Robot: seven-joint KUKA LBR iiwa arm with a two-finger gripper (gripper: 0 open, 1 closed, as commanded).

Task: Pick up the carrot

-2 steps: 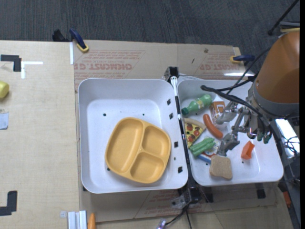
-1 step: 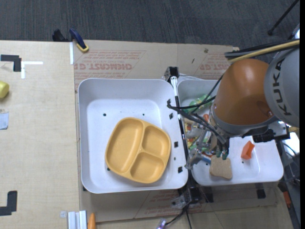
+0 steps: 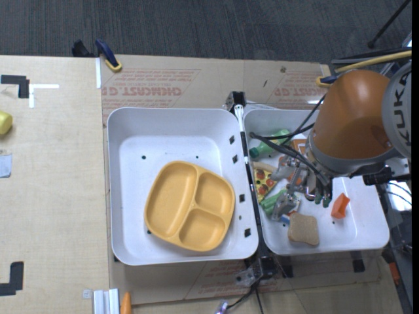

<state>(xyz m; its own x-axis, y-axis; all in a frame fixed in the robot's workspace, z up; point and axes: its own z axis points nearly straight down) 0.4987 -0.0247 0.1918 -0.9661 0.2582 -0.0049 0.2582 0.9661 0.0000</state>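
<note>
Two bins: left bin point(image 3: 118, 175) bears a yellow tray point(image 3: 190, 205) with three compartments; right bin point(image 3: 366, 231) holds the clutter.
Carrot point(image 3: 340, 205): small orange piece in the right bin, toward its right edge, lying apart from the rest.
Gripper point(image 3: 288, 201): low over the right bin's left half, among the toys; whether it is open or closed cannot be told.
Nearby: brown slice point(image 3: 304, 229) by the bin's front edge, green pieces point(image 3: 270, 198) by the left wall, pizza-like piece point(image 3: 264, 180) beside them.
Arm point(image 3: 353, 116): covers the bin's back right part.
</note>
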